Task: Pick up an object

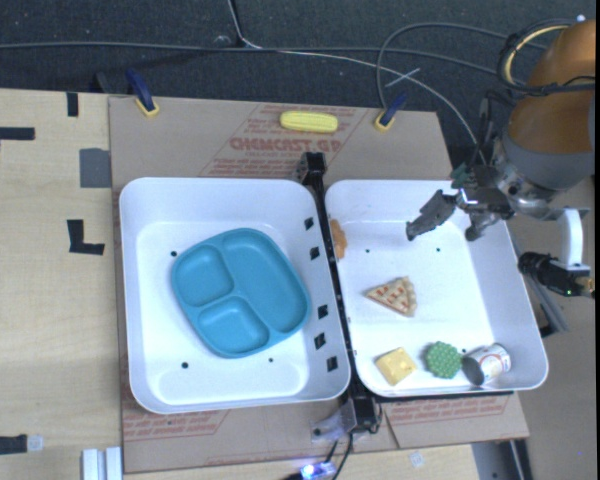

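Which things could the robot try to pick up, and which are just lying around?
For the job:
tool, fingers spread with nothing between them
pizza slice toy
yellow block
green bumpy toy
small can
blue divided plate

Just lying around:
yellow corn toy, outside the bins
cardboard sheet
cables

Blue plate [240,290] in a white bin [145,268]; yellow block [395,365], green ball [442,359], tan waffle-patterned wedge [393,296].
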{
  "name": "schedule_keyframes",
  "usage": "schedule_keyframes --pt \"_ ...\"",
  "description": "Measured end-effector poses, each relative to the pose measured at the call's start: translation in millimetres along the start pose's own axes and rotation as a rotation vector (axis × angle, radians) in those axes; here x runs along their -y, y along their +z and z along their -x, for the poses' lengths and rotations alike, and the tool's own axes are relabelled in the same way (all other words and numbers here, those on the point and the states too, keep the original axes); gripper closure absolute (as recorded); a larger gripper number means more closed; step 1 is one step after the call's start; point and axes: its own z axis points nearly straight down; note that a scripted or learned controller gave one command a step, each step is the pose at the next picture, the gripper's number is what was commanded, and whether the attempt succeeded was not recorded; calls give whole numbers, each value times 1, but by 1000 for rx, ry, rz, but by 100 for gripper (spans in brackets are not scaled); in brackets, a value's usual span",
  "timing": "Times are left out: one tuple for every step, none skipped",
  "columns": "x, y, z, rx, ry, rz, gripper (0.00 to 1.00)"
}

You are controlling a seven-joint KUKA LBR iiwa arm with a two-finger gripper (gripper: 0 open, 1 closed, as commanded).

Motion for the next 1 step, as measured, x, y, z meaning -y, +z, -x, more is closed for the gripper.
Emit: schedule_keyframes --pt "-2 -7 0 2 -3 12 0"
